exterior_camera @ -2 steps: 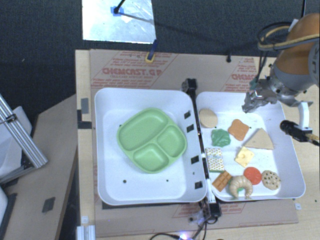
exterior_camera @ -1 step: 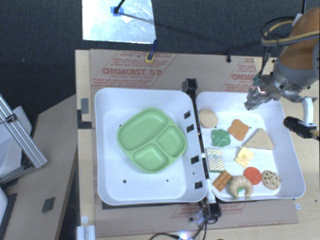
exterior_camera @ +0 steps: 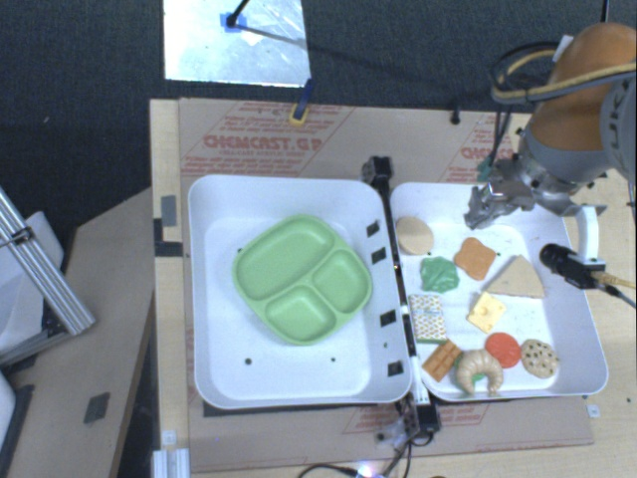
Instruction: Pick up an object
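Gripper (exterior_camera: 485,212) hovering over right bin (exterior_camera: 572,312), near orange toast piece (exterior_camera: 476,258); jaw state impossible to tell.

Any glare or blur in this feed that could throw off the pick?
Camera view: the foil sheet behind the bench glares brightly; the white bins are evenly lit with soft shadows; the gripper and orange band look slightly blurred; the toy foods are sharp enough to distinguish.

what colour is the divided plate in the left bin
Light green. The divided plate shows clearly in the camera view, lying in the left bin.
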Robot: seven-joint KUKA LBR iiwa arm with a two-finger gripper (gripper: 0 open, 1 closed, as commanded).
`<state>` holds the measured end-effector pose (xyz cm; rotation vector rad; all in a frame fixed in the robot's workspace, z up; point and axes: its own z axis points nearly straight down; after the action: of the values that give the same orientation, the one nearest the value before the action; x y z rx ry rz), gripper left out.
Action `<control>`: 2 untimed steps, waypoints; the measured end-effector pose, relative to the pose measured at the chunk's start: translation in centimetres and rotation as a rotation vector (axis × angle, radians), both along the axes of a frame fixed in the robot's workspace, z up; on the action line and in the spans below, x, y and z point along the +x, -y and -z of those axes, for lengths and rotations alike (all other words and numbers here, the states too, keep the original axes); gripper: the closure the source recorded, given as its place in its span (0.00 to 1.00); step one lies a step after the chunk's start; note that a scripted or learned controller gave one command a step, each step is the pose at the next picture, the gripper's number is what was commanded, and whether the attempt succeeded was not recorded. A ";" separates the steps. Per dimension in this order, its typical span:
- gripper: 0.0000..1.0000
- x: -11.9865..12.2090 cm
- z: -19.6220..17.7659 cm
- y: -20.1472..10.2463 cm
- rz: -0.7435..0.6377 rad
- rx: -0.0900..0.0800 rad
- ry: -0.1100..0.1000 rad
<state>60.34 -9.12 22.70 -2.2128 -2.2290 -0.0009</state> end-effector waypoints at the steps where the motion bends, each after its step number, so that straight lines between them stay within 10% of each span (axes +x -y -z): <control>1: 1.00 -3.7 -0.1 -4.8 -0.002 0.001 -0.002; 2: 1.00 -6.3 0.5 -8.4 -0.001 0.001 -0.002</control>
<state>54.01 -0.67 22.23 -2.2102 -2.2288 0.0004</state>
